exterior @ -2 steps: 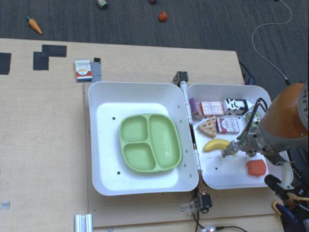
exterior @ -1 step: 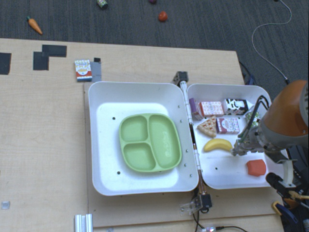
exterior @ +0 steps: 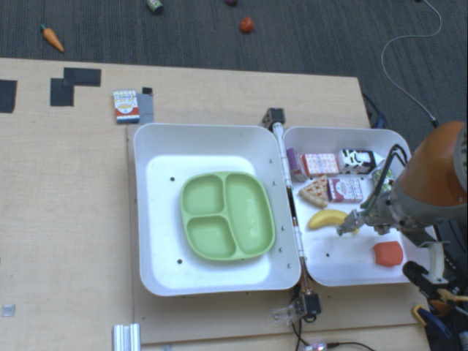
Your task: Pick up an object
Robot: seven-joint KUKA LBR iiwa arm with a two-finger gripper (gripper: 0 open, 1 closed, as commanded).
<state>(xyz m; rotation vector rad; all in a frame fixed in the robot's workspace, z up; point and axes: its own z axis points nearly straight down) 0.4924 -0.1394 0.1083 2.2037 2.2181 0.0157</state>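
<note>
While the left bin [exterior: 157, 218] holds a green divided plate [exterior: 227, 216], the right bin [exterior: 325, 268] holds a banana [exterior: 325, 219], pizza slice [exterior: 315, 191], red block [exterior: 388, 253] and small boxes [exterior: 320, 164]. The arm [exterior: 437, 178] reaches in low from the right, its jaws [exterior: 349, 225] touching the banana's end; their state is unclear.

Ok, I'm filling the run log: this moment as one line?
phase: reaching | gripper: over right bin, beside banana | held: nothing visible | left bin: green divided plate
</note>
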